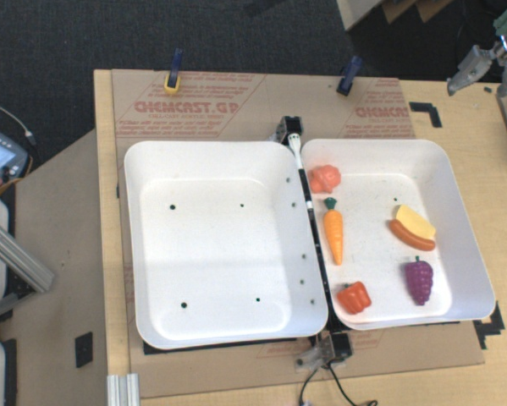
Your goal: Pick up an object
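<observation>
The right bin point(456, 184) holds several toy foods. A pink-red lump point(325, 178) lies at its far left corner, with an orange carrot point(333, 237) just below it along the left wall. A red pepper point(353, 297) sits near the front left corner. A yellow and orange wedge point(414, 228) lies toward the right, and a purple grape bunch point(419, 281) is in front of it. My gripper point(476, 63) hangs at the upper right edge of the view, beyond the bin's far right corner and well apart from every object.
The left bin point(151, 176) stands beside the right one, joined along a black divider strip point(307, 214). Both rest on a cardboard sheet point(236, 100) held by clamps point(173, 73) at the back. Grey equipment sits at the far left point(8, 252).
</observation>
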You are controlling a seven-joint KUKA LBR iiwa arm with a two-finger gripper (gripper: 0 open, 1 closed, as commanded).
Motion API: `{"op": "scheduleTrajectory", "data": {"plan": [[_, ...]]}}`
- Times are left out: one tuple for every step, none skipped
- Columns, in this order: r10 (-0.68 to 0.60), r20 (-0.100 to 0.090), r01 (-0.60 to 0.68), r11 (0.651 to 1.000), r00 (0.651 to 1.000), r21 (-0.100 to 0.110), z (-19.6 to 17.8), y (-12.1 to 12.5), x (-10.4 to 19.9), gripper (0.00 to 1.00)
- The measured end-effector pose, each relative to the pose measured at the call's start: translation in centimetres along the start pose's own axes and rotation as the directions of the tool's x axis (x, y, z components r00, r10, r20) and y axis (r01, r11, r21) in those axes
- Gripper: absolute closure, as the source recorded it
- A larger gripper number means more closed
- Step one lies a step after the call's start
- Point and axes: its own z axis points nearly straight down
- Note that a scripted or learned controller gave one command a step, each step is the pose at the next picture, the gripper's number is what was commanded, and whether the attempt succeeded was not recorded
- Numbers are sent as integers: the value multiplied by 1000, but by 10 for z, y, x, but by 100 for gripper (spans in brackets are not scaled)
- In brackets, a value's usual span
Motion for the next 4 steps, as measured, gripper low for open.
{"op": "scheduleTrajectory", "data": {"plan": [[-1,-3,1,1000,1000,11,-1,-1,1,100],[4,-11,-4,1000,1000,28,101,-44,-13,100],[1,-7,-1,1000,1000,17,95,-41,-13,0],[3,-1,-3,1000,1000,3,-109,-114,-16,0]]}}
